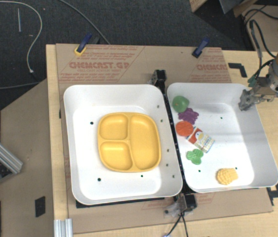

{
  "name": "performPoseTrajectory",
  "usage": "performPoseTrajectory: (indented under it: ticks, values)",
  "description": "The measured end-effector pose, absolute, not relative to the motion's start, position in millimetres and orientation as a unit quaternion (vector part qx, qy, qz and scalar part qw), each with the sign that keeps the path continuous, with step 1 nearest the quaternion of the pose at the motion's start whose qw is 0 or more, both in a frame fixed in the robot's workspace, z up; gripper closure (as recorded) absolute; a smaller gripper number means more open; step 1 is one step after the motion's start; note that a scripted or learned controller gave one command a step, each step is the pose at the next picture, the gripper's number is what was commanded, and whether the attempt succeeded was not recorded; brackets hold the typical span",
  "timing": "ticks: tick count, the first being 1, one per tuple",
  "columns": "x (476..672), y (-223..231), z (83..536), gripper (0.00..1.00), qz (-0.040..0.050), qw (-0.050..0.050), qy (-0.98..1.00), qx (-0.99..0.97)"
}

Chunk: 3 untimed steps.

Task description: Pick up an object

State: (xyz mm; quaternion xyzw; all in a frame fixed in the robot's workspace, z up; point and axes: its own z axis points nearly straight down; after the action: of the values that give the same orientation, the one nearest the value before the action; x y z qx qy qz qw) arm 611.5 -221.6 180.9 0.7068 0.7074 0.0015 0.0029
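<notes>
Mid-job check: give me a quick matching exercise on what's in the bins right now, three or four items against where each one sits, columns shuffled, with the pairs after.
Things:
1. yellow divided plate
2. green round toy
3. yellow corn toy
4. gripper

Places:
A. right bin, near corner towards the camera
B. over the right bin's far right edge
C. middle of the left bin
D. right bin, far end by the left wall, above the purple toy

Pairs: 1-C, 2-D, 3-A, 4-B
</notes>
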Motion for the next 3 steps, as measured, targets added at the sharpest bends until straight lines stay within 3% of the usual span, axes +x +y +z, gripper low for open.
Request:
performPoseTrajectory:
  ticks: [1, 3]
  values:
    - [613.1, -221.9, 236.0, 1.00, 0.0017, 0.004, 0.707, 0.707]
    - [602.7, -110.9, 236.0, 1.00, 0.0000, -0.002, 0.709, 0.705]
